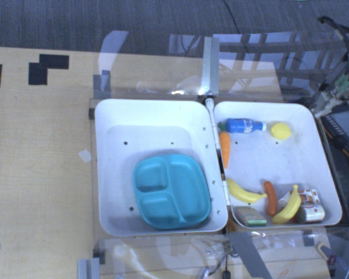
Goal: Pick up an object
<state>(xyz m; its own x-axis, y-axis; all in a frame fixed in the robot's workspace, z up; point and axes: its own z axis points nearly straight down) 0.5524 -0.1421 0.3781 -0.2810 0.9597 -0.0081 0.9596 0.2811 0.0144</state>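
Currently the toy food crowds the right bin's [328, 173] near edge; the blue plate [171, 190] fills the left bin's [113, 132] near half, probably sorted apart; jaw state: cannot tell.

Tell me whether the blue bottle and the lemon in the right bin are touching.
Apart. The camera view shows bare white bin floor between the blue bottle and the lemon.

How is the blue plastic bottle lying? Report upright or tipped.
Tipped. The blue plastic bottle lies on its side along the right white bin's far wall, white cap toward the yellow lemon.
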